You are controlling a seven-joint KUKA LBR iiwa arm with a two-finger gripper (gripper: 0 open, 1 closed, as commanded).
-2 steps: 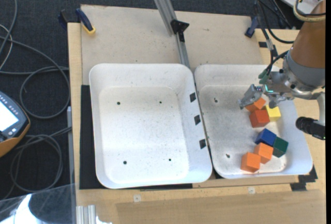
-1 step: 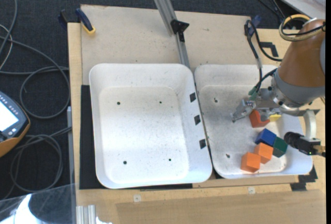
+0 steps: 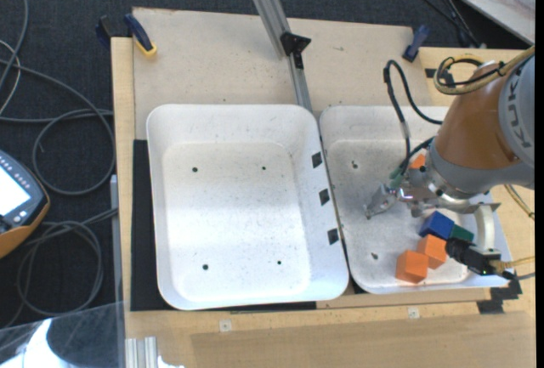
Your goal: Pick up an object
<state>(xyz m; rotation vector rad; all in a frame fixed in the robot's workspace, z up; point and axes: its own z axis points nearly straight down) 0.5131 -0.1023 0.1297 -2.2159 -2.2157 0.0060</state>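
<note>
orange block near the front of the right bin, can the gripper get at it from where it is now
Probably yes. The orange block lies in the right bin with its top uncovered, a little nearer the front than the gripper. A blue block sits close beside it, which could crowd a grasp.

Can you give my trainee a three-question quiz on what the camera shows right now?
1. True or false: the orange blocks lie in the left bin.
2. Which colour of block lies nearest the gripper? A) blue B) yellow C) purple
3. Fill in: the arm reaches over the ____ bin.

Key:
1. False. They lie in the right bin, near its lower right corner.
2. A. The blue block lies just above the orange ones, with a small dark green piece beside it.
3. Right.
</note>
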